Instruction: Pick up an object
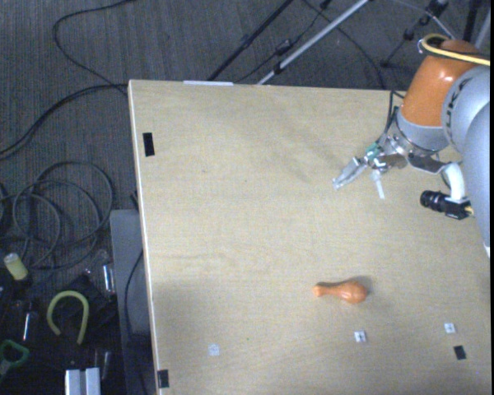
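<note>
The gripper (pixel 361 174) hangs with its 2 fingers spread and nothing between them, well apart from the orange object (pixel 342 290) (pear-shaped) lying on the surface (pixel 230 220). Approach seems underway; next it must travel over the object and descend.

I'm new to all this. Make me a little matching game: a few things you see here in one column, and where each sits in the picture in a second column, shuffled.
Things:
1. tool
2. orange pear-shaped object
3. black marker
4. green hook-shaped item

Places:
A. on the floor, left of the board
B. low on the wooden board, lying alone
C. near the board's left edge, upper part
D. over the board's right side, at the arm's end

Pairs: 1-D, 2-B, 3-C, 4-A
</note>
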`<control>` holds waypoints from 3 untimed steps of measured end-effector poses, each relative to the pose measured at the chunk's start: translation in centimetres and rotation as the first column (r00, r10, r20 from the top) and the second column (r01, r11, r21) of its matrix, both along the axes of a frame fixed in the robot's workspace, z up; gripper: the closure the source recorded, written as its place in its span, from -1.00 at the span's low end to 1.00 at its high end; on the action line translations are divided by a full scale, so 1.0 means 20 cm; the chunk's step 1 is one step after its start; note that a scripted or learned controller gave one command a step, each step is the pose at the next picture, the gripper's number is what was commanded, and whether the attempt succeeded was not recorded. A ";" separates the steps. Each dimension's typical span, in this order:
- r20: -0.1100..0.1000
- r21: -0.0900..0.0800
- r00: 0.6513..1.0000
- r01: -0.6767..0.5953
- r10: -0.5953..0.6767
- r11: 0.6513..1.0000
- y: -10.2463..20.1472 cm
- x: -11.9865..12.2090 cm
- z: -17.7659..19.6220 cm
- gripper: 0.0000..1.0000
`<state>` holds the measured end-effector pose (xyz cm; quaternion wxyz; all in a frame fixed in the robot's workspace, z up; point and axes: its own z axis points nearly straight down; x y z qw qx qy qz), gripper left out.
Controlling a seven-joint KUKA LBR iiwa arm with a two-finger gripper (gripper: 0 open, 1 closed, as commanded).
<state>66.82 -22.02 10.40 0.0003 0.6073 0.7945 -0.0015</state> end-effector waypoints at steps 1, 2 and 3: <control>0.001 0.001 0.973 -0.232 0.232 0.973 0.07 0.00 -0.10 -1.00; 0.005 0.002 0.973 -0.232 0.232 0.973 0.08 0.01 -0.05 1.00; 0.002 0.003 0.978 -0.207 0.207 0.978 0.20 0.00 0.33 1.00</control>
